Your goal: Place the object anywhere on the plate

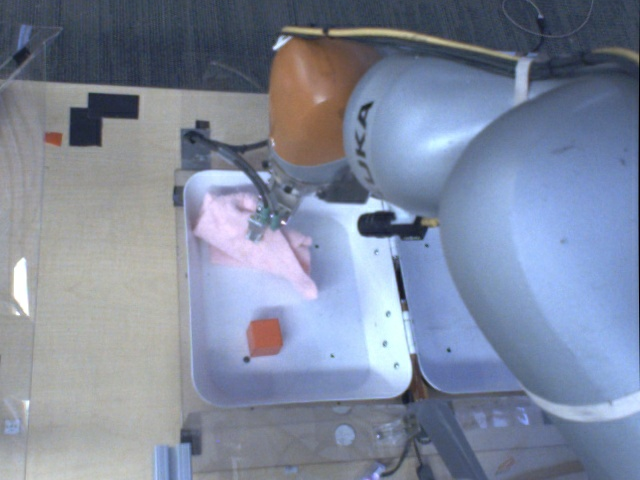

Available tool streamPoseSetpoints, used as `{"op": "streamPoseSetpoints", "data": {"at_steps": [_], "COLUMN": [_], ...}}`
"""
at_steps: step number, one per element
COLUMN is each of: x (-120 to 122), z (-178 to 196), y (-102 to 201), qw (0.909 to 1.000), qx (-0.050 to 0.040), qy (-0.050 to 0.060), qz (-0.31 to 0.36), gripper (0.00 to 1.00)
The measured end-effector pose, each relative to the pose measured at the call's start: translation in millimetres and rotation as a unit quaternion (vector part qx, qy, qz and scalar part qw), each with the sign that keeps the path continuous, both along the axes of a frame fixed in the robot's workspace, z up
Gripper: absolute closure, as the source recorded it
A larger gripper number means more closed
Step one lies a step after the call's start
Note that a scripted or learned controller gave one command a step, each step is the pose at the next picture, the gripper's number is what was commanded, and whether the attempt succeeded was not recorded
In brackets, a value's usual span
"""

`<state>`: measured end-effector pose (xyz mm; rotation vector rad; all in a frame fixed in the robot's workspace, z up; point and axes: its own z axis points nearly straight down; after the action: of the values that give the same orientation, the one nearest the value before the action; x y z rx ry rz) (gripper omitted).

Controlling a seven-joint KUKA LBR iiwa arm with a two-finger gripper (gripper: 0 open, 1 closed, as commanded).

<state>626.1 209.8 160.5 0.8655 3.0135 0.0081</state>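
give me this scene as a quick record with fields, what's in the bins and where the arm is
left bin: holds a pink cloth and an orange block
pink cloth: crumpled, in the bin's far half
orange block: near half of the bin, apart from the cloth
arm: reaches in from the right, over both bins
hand: low over the cloth's upper part
right bin: mostly hidden under the arm

Two shallow white bins sit side by side on the desk: the left bin (pixel 205 368) and the right bin (pixel 450 358). One pink cloth (pixel 255 243) lies directly under the jaws. One orange block (pixel 265 337) rests below the jaws, apart from the cloth. One grey arm (pixel 480 168) with one orange band (pixel 310 98) reaches in.
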Motion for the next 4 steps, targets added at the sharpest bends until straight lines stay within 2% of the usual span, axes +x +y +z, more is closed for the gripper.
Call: {"op": "streamPoseSetpoints", "data": {"at_steps": [1,2,3,4], "x": [35,15,-46,-73], "z": [-65,-3,28,-16], "y": [-8,-44,-14,-48], "qw": [0.9768,0.8866,0.8829,0.9235], "qx": [0.0043,0.0019,0.002,0.0008], "qy": [-0.005,0.002,0.003,0.003], "qz": [-0.214,-0.462,-0.47,-0.384], "gripper": [1.0,1.0,1.0,1.0]}}
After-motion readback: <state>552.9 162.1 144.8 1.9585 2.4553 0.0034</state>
